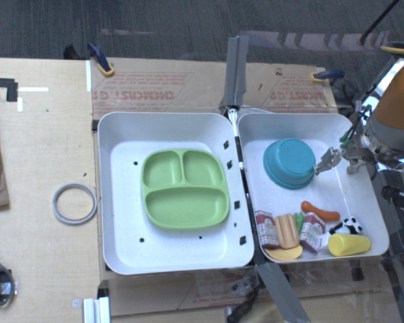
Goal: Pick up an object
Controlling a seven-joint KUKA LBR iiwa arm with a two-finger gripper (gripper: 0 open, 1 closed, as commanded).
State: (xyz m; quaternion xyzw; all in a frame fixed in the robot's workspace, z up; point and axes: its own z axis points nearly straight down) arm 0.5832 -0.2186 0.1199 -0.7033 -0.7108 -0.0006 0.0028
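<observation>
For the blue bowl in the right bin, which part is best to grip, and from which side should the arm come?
Probably the rim of the blue bowl on its right side, nearest the end effector. The bowl looks tilted, and its body seems too wide to span, so one finger inside and one outside the thin wall, coming down from above, looks safest.

Two shallow white bins are seen side by side on the bench. A green divided plate (186, 188) is laid flat in the left bin (114, 200). In the right bin (361, 200), a blue bowl (289, 162) is placed near the back, and an orange carrot (320, 211), a yellow cylinder (349, 245) and several small packets (288, 231) are gathered along the front wall. The gripper (328, 159) is positioned just beside the bowl's right rim. A tape ring (75, 202) is left on the bench left of the bins.
</observation>
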